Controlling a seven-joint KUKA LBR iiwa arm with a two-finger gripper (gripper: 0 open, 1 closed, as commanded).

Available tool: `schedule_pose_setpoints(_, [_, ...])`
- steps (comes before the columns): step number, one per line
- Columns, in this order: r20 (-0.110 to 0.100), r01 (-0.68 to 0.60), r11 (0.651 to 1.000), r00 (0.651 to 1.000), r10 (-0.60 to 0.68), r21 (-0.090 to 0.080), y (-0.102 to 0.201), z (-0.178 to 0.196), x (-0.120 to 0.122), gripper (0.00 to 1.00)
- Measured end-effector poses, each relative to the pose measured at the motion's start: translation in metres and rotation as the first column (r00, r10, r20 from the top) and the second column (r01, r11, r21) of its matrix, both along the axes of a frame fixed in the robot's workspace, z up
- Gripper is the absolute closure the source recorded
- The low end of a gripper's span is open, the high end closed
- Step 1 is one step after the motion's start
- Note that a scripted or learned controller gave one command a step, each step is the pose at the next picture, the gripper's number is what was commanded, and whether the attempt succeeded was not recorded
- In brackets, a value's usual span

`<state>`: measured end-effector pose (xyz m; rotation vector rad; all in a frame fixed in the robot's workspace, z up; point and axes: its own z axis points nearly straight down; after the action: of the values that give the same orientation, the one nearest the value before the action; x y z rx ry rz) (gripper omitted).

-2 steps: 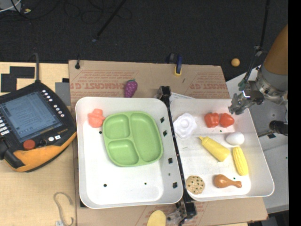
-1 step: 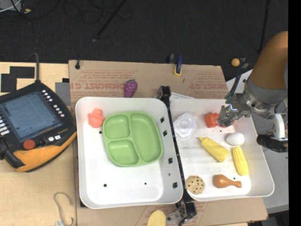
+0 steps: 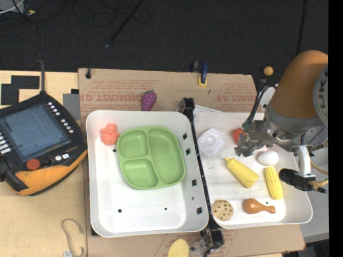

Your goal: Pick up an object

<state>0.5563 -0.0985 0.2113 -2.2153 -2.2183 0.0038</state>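
Camera view, near edge: a yellow rounded toy (image 3: pixel 178 247) is lying on the cardboard at 6 o'clock, just outside the bins, beside a bent metal hook (image 3: pixel 73 234) at 7 o'clock.
Right white bin (image 3: pixel 300 217): a round brown chocolate-chip cookie toy (image 3: pixel 222 210) is sitting at its near-left corner; a brown plastic chicken drumstick (image 3: pixel 258 206) is lying just to the cookie's right.
Middle of right bin: a yellow plastic corn cob (image 3: pixel 273 182) is lying near a yellow mustard squeeze bottle (image 3: pixel 241 172), the two apart; a white egg-shaped toy (image 3: pixel 267 157) is resting beyond them.
Far part of right bin: a clear crumpled plastic cup (image 3: pixel 210 142) is lying at the left; a small red-orange object (image 3: pixel 237 135) is partly hidden behind the gripper.
Gripper (image 3: pixel 244 148): it is hanging low over the right bin, at 3 o'clock of the scene, between the red-orange object and the egg; whether it is released or clenched, I cannot tell, and nothing is showing between its tips.
Left white bin (image 3: pixel 139 213): a light green three-compartment plastic plate (image 3: pixel 150 157) is lying in the middle; a pink toy (image 3: pixel 109 134) is sitting at its 10 o'clock, near the plate's edge.
Left of bench: a grey and orange teach pendant with screen (image 3: pixel 35 141) is resting at 9 o'clock.
Far cardboard: a purple grape-bunch toy (image 3: pixel 149 100) is lying at 12 o'clock, beyond the left bin.
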Motion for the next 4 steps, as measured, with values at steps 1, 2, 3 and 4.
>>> schedule_pose_setpoints(1, [0.001, 0.000, 1.000, 1.000, 0.000, -0.001, 0.041, -0.003, -0.026, 1.00])
schedule_pose_setpoints(2, [0.001, -0.001, 1.000, 1.000, 0.001, 0.000, 0.082, 0.004, -0.058, 1.00])
schedule_pose_setpoints(3, [0.005, 0.001, 1.000, 1.000, -0.001, -0.002, 0.087, 0.027, -0.059, 1.00])
schedule_pose_setpoints(4, [0.003, 0.001, 1.000, 1.000, -0.001, -0.002, 0.092, 0.023, -0.053, 1.00])
